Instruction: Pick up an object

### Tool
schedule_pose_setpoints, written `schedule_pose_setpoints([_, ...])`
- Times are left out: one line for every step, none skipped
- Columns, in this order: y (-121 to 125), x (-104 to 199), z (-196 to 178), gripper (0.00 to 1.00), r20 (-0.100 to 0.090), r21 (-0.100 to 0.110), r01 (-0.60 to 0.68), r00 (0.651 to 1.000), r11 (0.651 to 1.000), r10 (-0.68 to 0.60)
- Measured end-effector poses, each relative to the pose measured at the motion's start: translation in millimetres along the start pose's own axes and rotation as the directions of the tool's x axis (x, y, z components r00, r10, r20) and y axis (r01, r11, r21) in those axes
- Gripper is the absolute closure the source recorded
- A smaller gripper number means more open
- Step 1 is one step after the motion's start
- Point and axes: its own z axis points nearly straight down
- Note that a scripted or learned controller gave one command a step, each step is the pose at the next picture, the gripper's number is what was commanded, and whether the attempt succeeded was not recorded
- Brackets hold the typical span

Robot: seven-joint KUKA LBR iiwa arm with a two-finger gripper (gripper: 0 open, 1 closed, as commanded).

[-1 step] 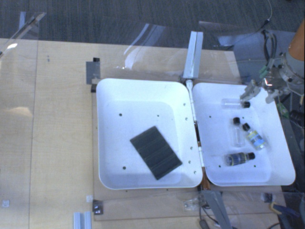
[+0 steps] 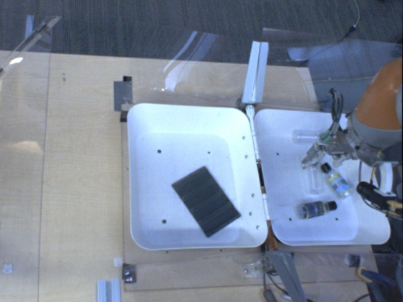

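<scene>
Pale wood forms the bench, and two shallow white bins sit on it side by side. The left bin holds a dark flat pad, lying askew near its front edge. The right bin holds a small dark bottle on its side near the front edge, a little clear bottle just behind it, and what looks like a clear tube (hard to make out against the white).

The gripper hangs over the middle of the right bin, its fingers spread and nothing between them. A good pick, I judge, means choosing one item: the dark bottle lies apart from the others, so dropping straight onto it with fingers across its narrow width should avoid nudging its neighbours.
</scene>
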Motion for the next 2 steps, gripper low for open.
schedule_pose_setpoints([-49, -32, 45, 0.00, 0.006, -0.011, 0.183, 0.983, 0.983, -0.183])
schedule_pose_setpoints([-45, -31, 32, 1.00, 0.010, -0.021, 0.187, 0.982, 0.982, -0.186])
